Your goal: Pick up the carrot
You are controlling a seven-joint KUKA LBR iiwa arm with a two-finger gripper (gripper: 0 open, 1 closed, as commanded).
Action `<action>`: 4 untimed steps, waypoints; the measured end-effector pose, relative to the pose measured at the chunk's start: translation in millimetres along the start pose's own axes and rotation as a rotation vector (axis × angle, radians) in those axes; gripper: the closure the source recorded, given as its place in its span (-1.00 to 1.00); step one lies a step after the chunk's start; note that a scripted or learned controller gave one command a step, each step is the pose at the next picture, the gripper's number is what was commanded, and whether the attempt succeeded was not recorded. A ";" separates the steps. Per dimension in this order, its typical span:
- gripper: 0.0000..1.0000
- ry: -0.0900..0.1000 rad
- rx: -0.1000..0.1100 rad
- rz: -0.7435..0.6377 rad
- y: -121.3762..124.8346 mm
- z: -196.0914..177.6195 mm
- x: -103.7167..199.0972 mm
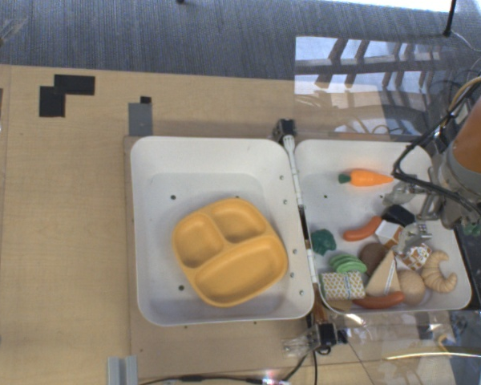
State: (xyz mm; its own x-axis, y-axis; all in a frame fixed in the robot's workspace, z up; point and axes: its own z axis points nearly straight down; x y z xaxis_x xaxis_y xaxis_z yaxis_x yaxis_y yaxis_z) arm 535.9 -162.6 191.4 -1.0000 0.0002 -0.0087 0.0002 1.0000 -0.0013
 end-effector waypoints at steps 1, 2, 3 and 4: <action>-1.00 0.004 -0.001 0.426 -2.8 73.2 -74.0; -1.00 0.012 0.004 0.551 -5.2 103.7 -123.6; -1.00 0.000 -0.002 0.490 53.5 104.4 -115.8; -1.00 -0.004 0.000 0.839 3.5 102.2 -34.5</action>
State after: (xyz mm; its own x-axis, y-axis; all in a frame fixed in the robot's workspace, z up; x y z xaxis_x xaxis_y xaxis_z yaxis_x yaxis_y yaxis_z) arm 571.3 -159.2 89.5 -0.6677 0.7444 -0.0102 0.7443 0.6678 0.0073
